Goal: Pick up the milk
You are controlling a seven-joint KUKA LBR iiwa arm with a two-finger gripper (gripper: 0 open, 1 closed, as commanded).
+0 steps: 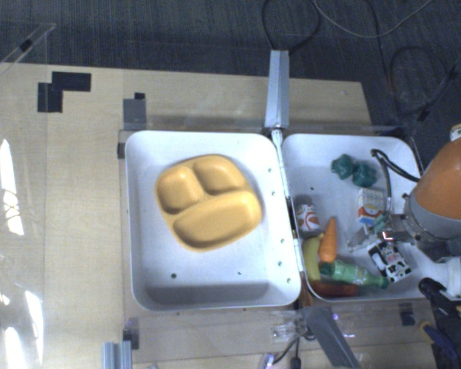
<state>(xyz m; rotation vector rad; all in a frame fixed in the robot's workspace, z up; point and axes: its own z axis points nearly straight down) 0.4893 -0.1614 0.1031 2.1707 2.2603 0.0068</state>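
Note:
The milk is a small white carton with coloured print, lying in the right bin near its right side. My gripper comes in from the right and sits low in that bin, just in front of the carton's near end. The carton's lower edge meets the gripper's body, and I cannot see whether they touch. The arm's orange band hangs over the bin's right rim.
In the right bin also lie a dark green lump, a small can, a carrot, a yellow item, a green bottle and a red item. A yellow compartment plate sits in the left bin.

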